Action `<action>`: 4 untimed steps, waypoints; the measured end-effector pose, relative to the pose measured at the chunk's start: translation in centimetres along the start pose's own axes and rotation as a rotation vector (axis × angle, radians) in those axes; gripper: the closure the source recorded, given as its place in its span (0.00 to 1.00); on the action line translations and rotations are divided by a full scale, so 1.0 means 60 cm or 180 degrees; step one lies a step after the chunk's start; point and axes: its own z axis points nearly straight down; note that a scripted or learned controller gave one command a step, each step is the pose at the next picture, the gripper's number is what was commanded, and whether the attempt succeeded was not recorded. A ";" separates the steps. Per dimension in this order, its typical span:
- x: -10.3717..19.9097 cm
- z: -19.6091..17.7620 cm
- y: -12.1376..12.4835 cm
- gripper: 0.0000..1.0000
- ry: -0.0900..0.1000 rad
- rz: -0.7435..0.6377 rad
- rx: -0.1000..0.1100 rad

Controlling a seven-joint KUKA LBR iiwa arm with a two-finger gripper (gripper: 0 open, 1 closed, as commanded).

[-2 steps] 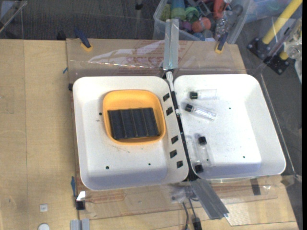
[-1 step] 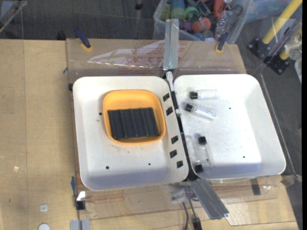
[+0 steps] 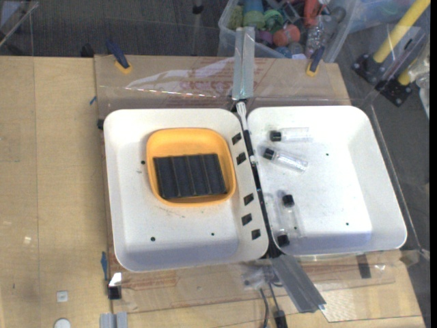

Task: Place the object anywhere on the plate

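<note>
Left bin (image 3: 130, 238), glossy white plastic with rounded corners: a yellow-orange plate (image 3: 158, 142), rounded-square and shallow, sits in its middle. A dark ribbed rectangular slab (image 3: 190, 176) lies flat on the plate. Right bin (image 3: 355, 183), same plastic: three clear cylindrical vials with black caps near its left edge, top vial (image 3: 288, 135), middle vial (image 3: 285, 159), and lower vial (image 3: 290, 212), all lying down.

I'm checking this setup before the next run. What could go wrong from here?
The clear vials are see-through against the white right bin, so a grasp could miss. One vial lies close to the divider wall, leaving little room for a grasp. The orange plate already carries a dark ridged block, so a vial placed there might roll off.
</note>
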 end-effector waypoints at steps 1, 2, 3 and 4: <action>0.000 0.001 0.000 1.00 -0.0001 -0.1168 -0.0005; 0.000 0.001 0.000 1.00 -0.0004 -0.2315 -0.0012; -0.004 0.002 0.005 1.00 -0.0006 -0.2577 -0.0027; -0.010 0.002 0.006 1.00 -0.0007 -0.3162 -0.0026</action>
